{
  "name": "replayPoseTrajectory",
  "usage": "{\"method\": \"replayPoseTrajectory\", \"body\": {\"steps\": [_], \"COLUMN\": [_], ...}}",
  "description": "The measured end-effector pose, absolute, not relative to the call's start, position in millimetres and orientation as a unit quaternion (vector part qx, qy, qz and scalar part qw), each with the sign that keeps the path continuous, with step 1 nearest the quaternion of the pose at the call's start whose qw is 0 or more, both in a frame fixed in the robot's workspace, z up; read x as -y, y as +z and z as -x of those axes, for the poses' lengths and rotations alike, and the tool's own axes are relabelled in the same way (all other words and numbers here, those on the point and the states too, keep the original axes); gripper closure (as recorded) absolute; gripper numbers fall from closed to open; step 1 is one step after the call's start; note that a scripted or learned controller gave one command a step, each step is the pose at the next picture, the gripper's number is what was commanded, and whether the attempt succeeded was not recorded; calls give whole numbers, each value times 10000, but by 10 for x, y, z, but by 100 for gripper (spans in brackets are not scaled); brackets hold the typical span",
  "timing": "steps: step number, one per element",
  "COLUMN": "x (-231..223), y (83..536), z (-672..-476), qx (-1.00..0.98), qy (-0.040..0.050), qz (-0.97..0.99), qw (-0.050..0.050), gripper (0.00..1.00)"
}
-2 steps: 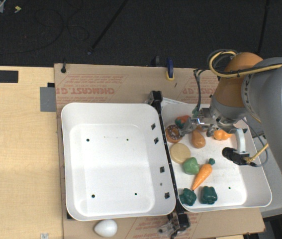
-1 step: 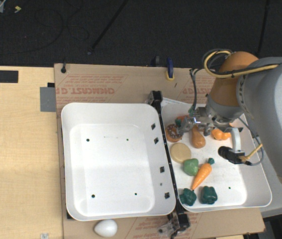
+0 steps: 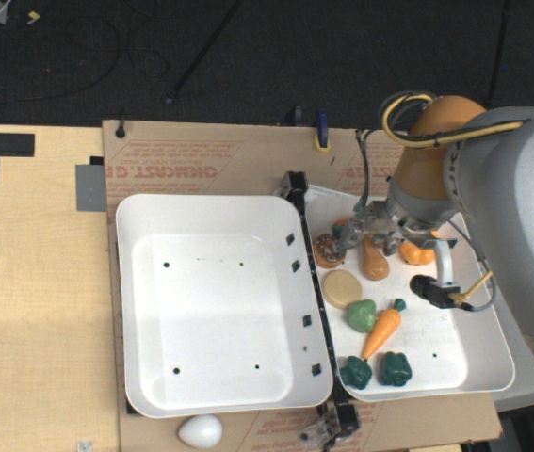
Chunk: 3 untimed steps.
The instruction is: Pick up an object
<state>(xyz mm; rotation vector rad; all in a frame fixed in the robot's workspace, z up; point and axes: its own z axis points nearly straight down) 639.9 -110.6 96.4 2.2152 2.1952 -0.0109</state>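
Orange plastic carrot point(image 3: 380, 332), green pepper point(image 3: 362, 314) and brown toy point(image 3: 374, 258) fill the right white bin point(image 3: 474, 365); the grey arm's jaws hover over the brown toy, their spread impossible to tell.

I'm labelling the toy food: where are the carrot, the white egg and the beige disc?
carrot point(image 3: 381, 331): camera view, middle of its orange body.
white egg point(image 3: 200, 431): camera view, centre of the shell.
beige disc point(image 3: 342, 288): camera view, centre of its top face.

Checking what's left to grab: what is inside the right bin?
The right bin holds a carrot, green pepper, tan disc, two dark green pieces and a brown item. The gripper covers whatever lies beneath it.
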Motion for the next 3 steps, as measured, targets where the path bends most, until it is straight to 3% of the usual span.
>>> {"method": "replayPoseTrajectory", "body": {"steps": [1,2,3], "x": [1211,1213,1509], "y": [956,941,907], "z": [-6303,-6451,-6429], "qx": [-7059,-7061,-7068], "qy": [49,-22,2], "qz": [-7082,-7081,-7074], "qw": [86,1,19], "gripper": [0,0,0]}}
